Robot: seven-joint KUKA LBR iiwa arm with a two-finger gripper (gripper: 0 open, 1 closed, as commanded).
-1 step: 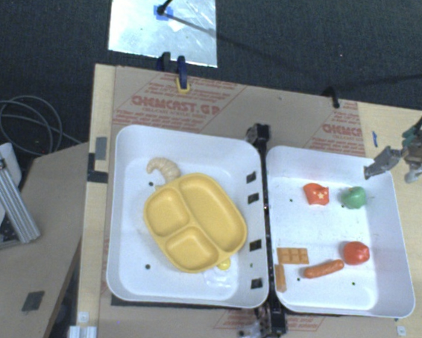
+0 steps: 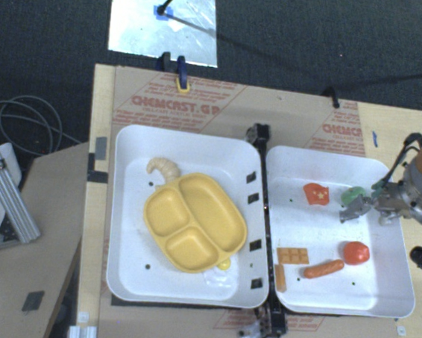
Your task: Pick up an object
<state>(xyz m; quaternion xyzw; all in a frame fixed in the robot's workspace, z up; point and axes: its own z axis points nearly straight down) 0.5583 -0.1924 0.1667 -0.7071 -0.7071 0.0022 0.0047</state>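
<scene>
Camera view: 2 white bins are seen side by side, a left bin (image 2: 127, 216) and a right bin (image 2: 385, 295). In the left bin, 1 yellow tray (image 2: 194, 221) w/ 3 parts is laid, and 1 pale curved piece (image 2: 164, 167) is found just beside its top left edge. In the right bin, 5 toy foods are counted: 1 red pepper (image 2: 316, 193), 1 green piece (image 2: 354, 194), 1 red tomato (image 2: 356, 252), 1 sausage (image 2: 323, 269) and 1 waffle (image 2: 293, 255). A thin orange stick (image 2: 280, 276) is laid by the waffle. Cardboard (image 2: 203, 104) is spread under the bins.

The gripper (image 2: 356, 210) is seen over the right bin's upper right part, reached in from the right. The green piece is found just beside the tips, on the upper left. The tomato is lower, a bit apart; nothing lies between them. Whether the tips are wide or narrow can't be told.
</scene>
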